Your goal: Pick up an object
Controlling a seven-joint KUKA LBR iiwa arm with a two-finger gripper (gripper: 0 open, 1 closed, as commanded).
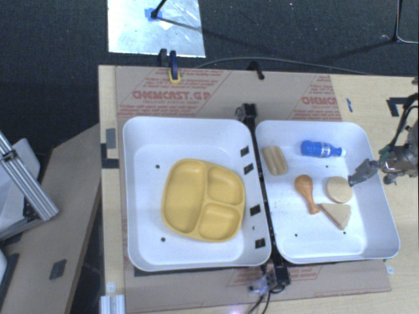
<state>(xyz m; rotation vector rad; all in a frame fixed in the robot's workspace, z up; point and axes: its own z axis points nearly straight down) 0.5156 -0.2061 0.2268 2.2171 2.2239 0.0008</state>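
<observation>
The gripper (362,173) comes in from the right, low over the right rim of the right bin (383,208). Its dark tip sits just beside a round tan disc (339,190); how the tip stands is too small and dark to tell, and nothing shows clamped in it.

Outward from there, the candidate objects all lie in that bin. Just below the disc is a pale wedge (338,214), seemingly touching it. To the left of both lies an orange-brown spoon-like piece (305,191), its handle angled down toward the wedge. Farther up is a blue bottle (321,150) lying on its side, and near the bin's left wall a ridged tan block (275,160). The left bin (147,136) holds a yellow divided tray (203,200), well apart from the gripper. Both bins rest on the tabletop (196,90).

The risks, as I judge them: the disc is flat and low, so a descent could close above it or push it sideways into the wedge. Working this near the bin wall may also mean striking the rim. The crowded disc, wedge and spoon handle invite a grasp that nudges two things and lifts neither.
</observation>
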